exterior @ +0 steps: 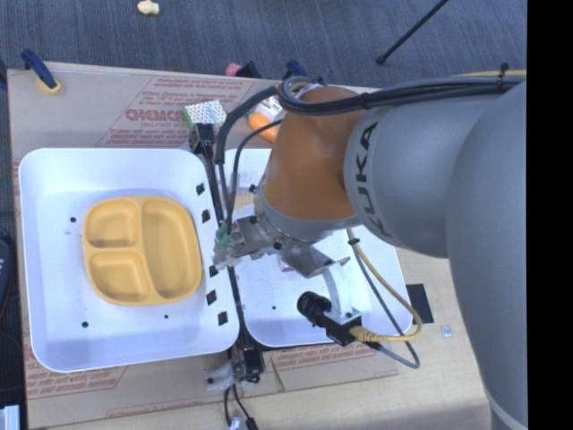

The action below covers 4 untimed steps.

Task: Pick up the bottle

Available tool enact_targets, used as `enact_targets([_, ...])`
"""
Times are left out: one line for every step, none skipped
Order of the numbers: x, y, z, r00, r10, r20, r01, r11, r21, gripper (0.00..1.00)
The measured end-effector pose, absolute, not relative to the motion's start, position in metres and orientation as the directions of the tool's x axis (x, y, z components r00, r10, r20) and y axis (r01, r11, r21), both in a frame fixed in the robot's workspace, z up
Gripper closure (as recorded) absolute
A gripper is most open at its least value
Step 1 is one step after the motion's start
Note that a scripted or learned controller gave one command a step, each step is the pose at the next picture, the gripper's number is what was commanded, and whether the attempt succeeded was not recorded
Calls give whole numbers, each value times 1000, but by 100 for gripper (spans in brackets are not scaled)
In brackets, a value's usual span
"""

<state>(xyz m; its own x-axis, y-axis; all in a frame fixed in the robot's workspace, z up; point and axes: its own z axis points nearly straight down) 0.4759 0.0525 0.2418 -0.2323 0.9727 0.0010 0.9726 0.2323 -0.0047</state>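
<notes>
The arm's orange wrist band [309,155] hangs over the right bin [277,316] and covers most of it. Below the band, the gripper [240,243] reaches down near the bin's left wall, beside the divider between the two bins. A small orange and white object [265,117] peeks out at the far edge of the right bin, behind the wrist; the arm hides most of it, so I cannot tell whether it is the bottle. Nothing shows as held.
A yellow three-compartment plate [141,249] lies in the left bin [45,186]. A black cylindrical fitting with a yellow cable [320,312] hangs off the arm over the right bin's near side. Cardboard [134,106] lies under both bins.
</notes>
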Motion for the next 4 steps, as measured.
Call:
enact_targets([477,19,248,-334,943,0,943,334,-1,100])
enact_targets([476,62,199,-338,941,2,941,338,-5,100])
enact_targets([477,59,312,-257,967,0,967,257,-1,100])
enact_targets([476,71,257,-444,896,2,896,444,-4,100])
